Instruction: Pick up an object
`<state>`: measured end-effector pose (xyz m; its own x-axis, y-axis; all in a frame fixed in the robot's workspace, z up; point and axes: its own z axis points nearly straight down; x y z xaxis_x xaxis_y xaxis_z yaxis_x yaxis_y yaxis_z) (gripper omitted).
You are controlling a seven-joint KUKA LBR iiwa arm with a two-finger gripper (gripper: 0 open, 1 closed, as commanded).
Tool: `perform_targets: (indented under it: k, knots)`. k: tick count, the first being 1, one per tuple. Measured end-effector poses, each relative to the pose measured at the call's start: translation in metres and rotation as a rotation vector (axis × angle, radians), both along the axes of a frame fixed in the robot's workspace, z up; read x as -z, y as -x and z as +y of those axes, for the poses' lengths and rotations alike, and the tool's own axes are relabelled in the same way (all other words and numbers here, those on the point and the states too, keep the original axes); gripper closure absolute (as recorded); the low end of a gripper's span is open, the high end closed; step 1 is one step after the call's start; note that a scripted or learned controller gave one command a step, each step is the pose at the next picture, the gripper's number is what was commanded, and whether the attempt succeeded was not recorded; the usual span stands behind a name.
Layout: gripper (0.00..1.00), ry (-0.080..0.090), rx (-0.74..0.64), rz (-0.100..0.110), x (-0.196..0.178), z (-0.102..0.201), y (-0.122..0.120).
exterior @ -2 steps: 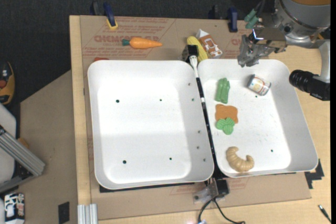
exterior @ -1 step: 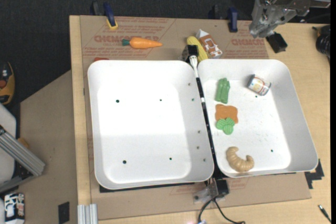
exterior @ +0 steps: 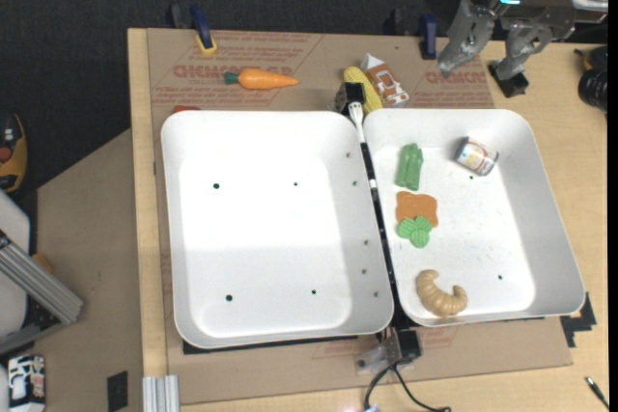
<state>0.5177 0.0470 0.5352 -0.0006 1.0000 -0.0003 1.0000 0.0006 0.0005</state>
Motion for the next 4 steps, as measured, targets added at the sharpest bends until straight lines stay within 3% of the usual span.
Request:
perform_targets:
  k: [1, 2, 3, 4]
  knots:
    - [1.00, 0.001, -0.001, -0.005, -0.011, 0.000, -0.001]
    - [0.00, 0.000, 0.000, -0.004, -0.011, 0.000, -0.001]
    - [1.00, 0.001, -0.001, -0.009, -0.022, 0.001, -0.001]
    - [0.00, 0.001, -0.001, -0.008, -0.021, 0.001, -0.001]
